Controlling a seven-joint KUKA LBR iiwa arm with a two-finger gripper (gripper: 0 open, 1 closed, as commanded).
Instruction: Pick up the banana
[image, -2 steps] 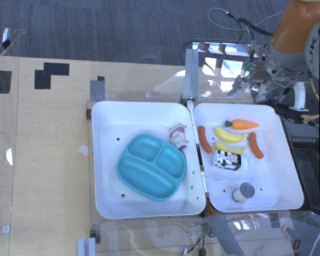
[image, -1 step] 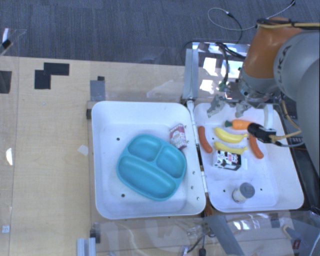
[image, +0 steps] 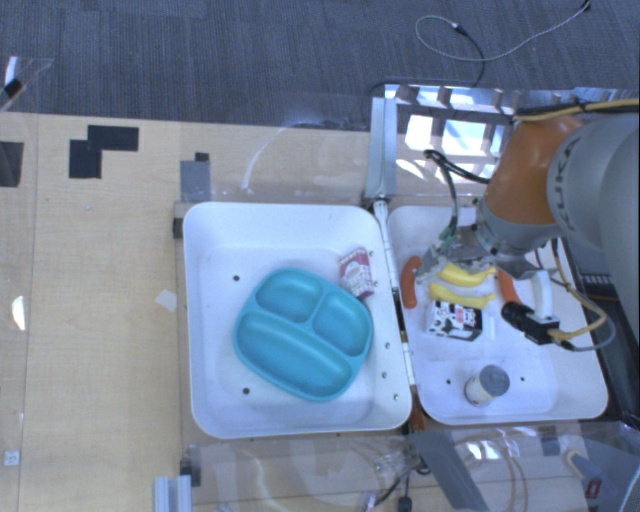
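The yellow banana (image: 463, 283) lies in the right bin (image: 575, 395), in its upper middle, partly on top of a black-and-white printed card (image: 458, 321). My gripper (image: 458, 256) hangs directly over the banana's far side, at or just above it. The grey arm with its orange band reaches in from the upper right and hides the bin's back right corner. From this view I cannot see whether the banana is gripped.
An orange-red sausage shape (image: 410, 283) lies left of the banana by the bin divider, and another orange piece (image: 508, 290) lies to its right. A grey round can (image: 488, 383) stands near the front. The left bin (image: 205, 330) holds a blue divided plate (image: 304, 332) and a small red-and-white packet (image: 356, 272).
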